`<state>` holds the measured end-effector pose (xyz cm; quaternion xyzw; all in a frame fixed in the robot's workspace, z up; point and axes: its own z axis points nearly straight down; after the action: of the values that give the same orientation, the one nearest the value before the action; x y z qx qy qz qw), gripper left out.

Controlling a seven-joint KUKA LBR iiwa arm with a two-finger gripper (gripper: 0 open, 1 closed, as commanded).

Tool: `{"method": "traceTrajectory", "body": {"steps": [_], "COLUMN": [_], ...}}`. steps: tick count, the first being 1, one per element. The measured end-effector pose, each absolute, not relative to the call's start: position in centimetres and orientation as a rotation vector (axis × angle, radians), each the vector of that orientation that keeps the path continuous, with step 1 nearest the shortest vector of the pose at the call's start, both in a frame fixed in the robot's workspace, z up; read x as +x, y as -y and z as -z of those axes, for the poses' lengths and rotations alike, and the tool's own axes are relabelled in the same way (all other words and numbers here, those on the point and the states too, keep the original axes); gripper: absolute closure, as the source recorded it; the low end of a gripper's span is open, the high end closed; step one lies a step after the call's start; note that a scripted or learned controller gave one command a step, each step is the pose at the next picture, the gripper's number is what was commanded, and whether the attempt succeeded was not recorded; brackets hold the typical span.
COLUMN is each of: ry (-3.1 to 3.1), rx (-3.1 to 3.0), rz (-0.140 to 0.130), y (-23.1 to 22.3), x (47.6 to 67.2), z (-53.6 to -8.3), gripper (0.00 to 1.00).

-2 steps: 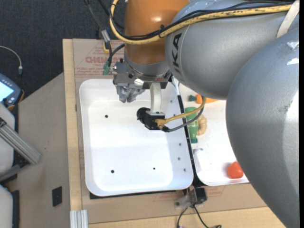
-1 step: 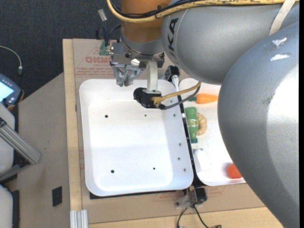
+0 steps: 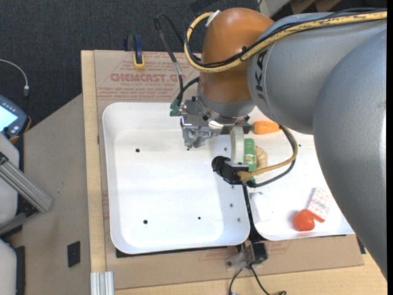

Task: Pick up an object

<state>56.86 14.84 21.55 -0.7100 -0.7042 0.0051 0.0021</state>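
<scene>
While the arm (image 3: 319, 72) reached in over the bins, the claw (image 3: 194, 139) hung low above the upper part of the left bin (image 3: 159, 226), near its far wall. Finger state: cannot tell, the tips were too small and cluttered to read. Nothing seen held. Objects all lay right of the claw in the right bin (image 3: 276, 226): an orange carrot-like piece (image 3: 265, 128) just right, a green item (image 3: 249, 152) nearby, an orange-red lump (image 3: 304, 220) and a small printed packet (image 3: 319, 203) well apart toward the near side.
</scene>
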Motion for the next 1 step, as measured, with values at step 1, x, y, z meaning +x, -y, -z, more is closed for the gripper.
{"method": "traceTrajectory", "body": {"steps": [1], "ry": [2.231], "rx": [-2.213], "rz": [0.017], "y": [-19.83], "x": [50.31], "z": [-32.23], "gripper": [1.00]}}
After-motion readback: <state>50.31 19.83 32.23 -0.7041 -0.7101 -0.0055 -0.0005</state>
